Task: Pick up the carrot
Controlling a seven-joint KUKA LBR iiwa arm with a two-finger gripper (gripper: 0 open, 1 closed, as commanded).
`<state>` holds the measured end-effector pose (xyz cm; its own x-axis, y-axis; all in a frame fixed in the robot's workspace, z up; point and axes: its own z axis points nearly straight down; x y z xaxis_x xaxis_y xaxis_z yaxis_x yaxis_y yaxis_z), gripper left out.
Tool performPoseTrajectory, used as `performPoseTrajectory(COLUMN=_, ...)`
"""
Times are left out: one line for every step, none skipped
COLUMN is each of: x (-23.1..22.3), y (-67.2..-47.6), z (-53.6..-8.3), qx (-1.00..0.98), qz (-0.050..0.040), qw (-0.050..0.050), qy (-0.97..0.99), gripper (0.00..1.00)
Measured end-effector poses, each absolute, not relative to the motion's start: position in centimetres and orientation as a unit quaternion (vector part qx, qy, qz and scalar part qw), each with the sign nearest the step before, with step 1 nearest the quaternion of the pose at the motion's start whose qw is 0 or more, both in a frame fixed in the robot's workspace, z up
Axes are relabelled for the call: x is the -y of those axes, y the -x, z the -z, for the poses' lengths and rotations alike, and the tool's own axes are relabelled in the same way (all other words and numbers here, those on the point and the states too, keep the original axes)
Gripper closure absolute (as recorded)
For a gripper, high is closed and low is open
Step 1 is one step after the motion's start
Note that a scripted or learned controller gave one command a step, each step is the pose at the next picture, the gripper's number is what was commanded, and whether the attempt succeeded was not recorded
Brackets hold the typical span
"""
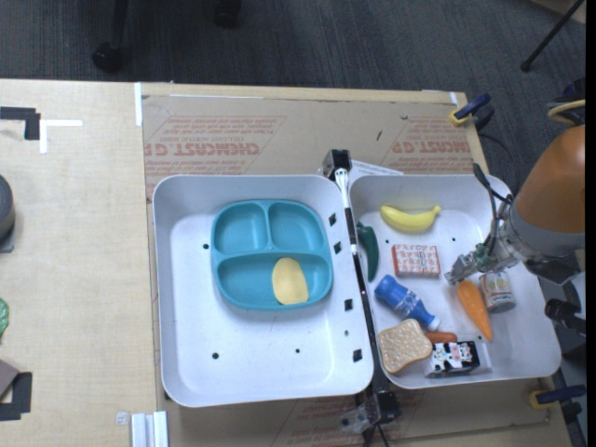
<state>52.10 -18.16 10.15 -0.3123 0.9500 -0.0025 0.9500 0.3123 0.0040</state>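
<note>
Camera view, single frame; arm in from right, orange band visible above wrist; gripper (475, 266) low over the right bin (521, 366), just above and left of the carrot (474, 309). Can't tell whether fingers are spread or pressed together; too small and dark vs. the clutter; nothing seen between them, so I log no grasp.

Carrot loc: right bin, right-centre, lying flat on bin floor; a small can (499, 291) just beside it on the right, prob. touching; blue bottle (406, 302) to its left, apart; bread slice (405, 345) and black-and-white carton (454, 358) below-left, near the tip end.

Step, my read: approach / pre-grasp; gripper near the carrot's fat end but pick not yet made.

Next move needs, imo: shift slightly toward mid-carrot, fingers set across the short axis, then descend; can crowds one side, so a finger may hit it or nudge the carrot.

Orientation: long axis runs top to bottom of frame w/ slight lean to the right going down; broad end up by the gripper, narrow tip down toward the bin's near edge.
</note>
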Motion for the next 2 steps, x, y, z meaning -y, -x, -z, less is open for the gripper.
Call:
performPoseTrajectory(x=16.3, y=-47.9, z=-9.2, qx=-0.927, qz=-0.0004, qw=0.001, qy=-0.375, gripper=1.00)
performPoseTrajectory(x=11.1, y=-48.7, z=-15.1, qx=-0.919, qz=-0.0005, qw=0.002, qy=-0.394, gripper=1.00)
